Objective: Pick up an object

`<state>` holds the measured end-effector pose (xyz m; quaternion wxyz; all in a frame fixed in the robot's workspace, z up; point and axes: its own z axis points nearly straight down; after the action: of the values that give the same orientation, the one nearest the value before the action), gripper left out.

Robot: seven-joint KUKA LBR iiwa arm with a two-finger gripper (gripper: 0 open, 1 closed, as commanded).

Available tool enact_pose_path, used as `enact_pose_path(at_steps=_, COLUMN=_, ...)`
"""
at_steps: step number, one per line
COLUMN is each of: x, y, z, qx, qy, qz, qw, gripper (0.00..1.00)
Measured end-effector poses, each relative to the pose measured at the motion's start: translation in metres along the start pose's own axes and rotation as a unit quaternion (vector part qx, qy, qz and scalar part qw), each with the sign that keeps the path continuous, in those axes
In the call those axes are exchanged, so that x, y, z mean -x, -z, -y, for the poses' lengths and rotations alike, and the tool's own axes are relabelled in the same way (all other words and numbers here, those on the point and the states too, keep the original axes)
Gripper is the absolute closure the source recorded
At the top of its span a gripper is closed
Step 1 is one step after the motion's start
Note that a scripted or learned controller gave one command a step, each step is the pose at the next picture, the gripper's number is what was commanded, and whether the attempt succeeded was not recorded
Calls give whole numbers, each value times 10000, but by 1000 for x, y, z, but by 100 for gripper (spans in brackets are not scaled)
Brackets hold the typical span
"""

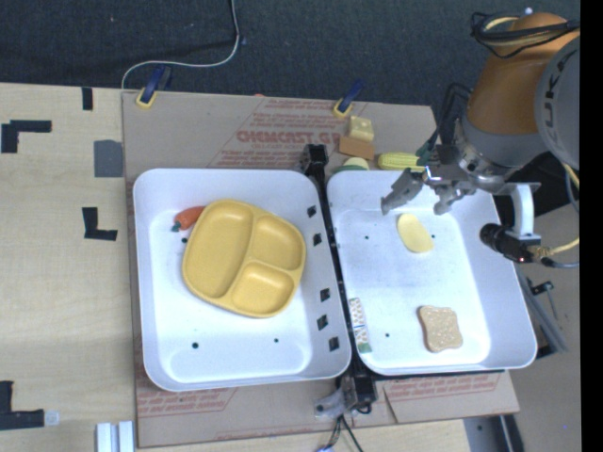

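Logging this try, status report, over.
Gripper open, holding nothing, above right white bin. Pale yellow oval piece lies just below the fingers. Tan toast slice nearer front. Nothing between.

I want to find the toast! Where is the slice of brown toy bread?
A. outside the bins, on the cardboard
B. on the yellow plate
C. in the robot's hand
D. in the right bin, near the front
D: the flat brown slice of toy bread lies on the floor of the right white bin, near its front edge.
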<state>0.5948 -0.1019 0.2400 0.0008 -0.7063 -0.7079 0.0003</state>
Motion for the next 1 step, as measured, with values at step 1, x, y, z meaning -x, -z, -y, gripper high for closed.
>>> enact_pose_path(at_steps=1, x=35, y=-100, z=-4, qx=-43, qy=-19, qz=6, qw=10000, gripper=0)
